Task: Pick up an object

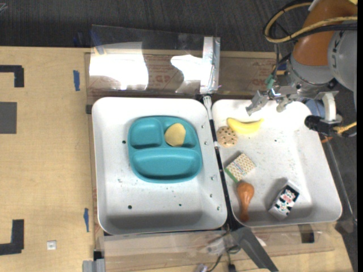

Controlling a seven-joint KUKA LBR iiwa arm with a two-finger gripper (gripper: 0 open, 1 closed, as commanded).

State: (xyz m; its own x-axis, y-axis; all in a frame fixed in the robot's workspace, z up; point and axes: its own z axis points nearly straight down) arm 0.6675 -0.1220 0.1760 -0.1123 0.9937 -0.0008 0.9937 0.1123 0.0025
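The right bin (pixel 317 163) holds a yellow banana (pixel 245 126) near its back left. Next to the banana are a round speckled cookie (pixel 226 135) and, further forward, a patterned cracker packet (pixel 240 166). A brown drumstick-shaped toy (pixel 245 196) and a small black-and-white carton (pixel 285 199) lie towards the front. My gripper (pixel 267 103) hangs over the back edge of this bin, just up and right of the banana. It is open, with nothing between its fingers (pixel 254 105).
The left bin (pixel 108 152) carries a teal divided plate (pixel 164 149) with a yellow round item (pixel 175 134) in its upper right compartment. A clear plastic sheet (pixel 153 67) stands behind the left bin. Cables loop above the arm at the top right.
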